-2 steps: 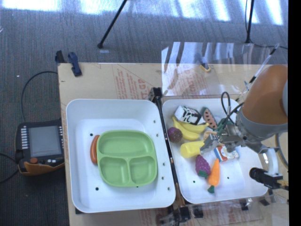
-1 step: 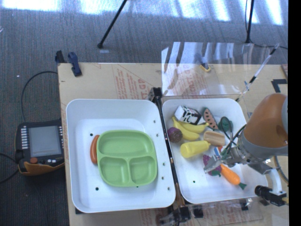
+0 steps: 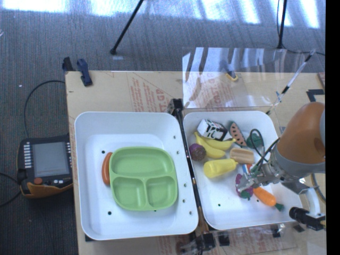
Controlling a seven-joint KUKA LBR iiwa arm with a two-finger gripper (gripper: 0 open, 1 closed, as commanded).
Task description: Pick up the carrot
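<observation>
1. Far left: green three-compartment plastic plate [image 3: 142,177] in the left shallow white bin [image 3: 85,142], with an orange-red sausage-shaped toy [image 3: 106,168] just beside its left edge.
2. Right white bin [image 3: 223,217]: yellow banana [image 3: 211,147] and yellow pepper-like toy [image 3: 219,167], well left of the target.
3. Two-finger gripper [image 3: 248,182] low over the toys; finger spread impossible to judge.
4. Small orange plastic carrot with green tip [image 3: 265,197], lying slanted just right of the gripper; best straddled across its narrow width, clear of neighbouring toys.
</observation>
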